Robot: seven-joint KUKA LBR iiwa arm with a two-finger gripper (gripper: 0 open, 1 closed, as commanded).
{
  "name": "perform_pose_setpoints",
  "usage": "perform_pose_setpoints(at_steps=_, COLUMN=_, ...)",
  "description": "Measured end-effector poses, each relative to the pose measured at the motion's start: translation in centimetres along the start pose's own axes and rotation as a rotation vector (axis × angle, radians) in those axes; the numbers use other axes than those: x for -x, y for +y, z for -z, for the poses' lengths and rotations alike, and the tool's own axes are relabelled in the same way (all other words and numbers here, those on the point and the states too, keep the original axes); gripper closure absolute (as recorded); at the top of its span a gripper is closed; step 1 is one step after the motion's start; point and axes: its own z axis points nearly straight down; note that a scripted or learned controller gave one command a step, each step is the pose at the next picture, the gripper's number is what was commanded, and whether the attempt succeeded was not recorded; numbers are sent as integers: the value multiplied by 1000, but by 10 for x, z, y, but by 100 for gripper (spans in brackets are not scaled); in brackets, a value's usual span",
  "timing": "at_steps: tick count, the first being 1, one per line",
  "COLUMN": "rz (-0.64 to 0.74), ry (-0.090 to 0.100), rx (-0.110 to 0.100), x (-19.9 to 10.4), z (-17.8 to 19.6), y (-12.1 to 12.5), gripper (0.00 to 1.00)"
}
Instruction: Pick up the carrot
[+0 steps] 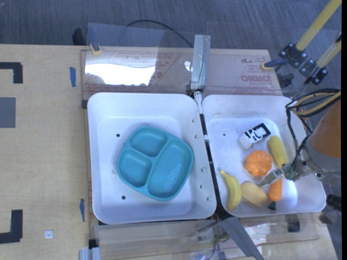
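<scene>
Metal fingertips of the gripper [278,174] sit low in the right bin [227,118], reaching in from the right edge where the grey arm [320,164] and its orange band [329,137] show. The tips rest just above the carrot [275,190], between it and the orange fruit [258,163]; whether the fingers are apart or together cannot be told, as they are small and blurred against the toys. The carrot lies near the bin's front right corner, its green stub end pointing toward the front rim, and nothing shows it lifted or clamped. Touching the carrot's left side is a pale yellow lemon-like piece [253,193], and further left a banana [232,188] curves along the bin floor. A corn cob [277,151] lies beside the orange fruit on its right, just behind the fingertips. Behind these, a small white and black object [255,135] sits well apart toward the bin's middle. The left bin [103,145] holds a blue divided plate [155,162] with three compartments. Both bins stand on a light wooden bench [38,145]
</scene>
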Motion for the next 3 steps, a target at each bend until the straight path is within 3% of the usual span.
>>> perform_pose_setpoints(at_steps=1, rz=-1, ry=-6, rx=7, x=2, z=12, y=2, gripper=100)
perform_pose_setpoints(at_steps=2, rz=184, ry=-2, rx=0, x=22, z=34, y=-8, gripper=100)
perform_pose_setpoints(at_steps=3, rz=351, ry=-3, rx=4, x=2, z=120, y=67, gripper=100)
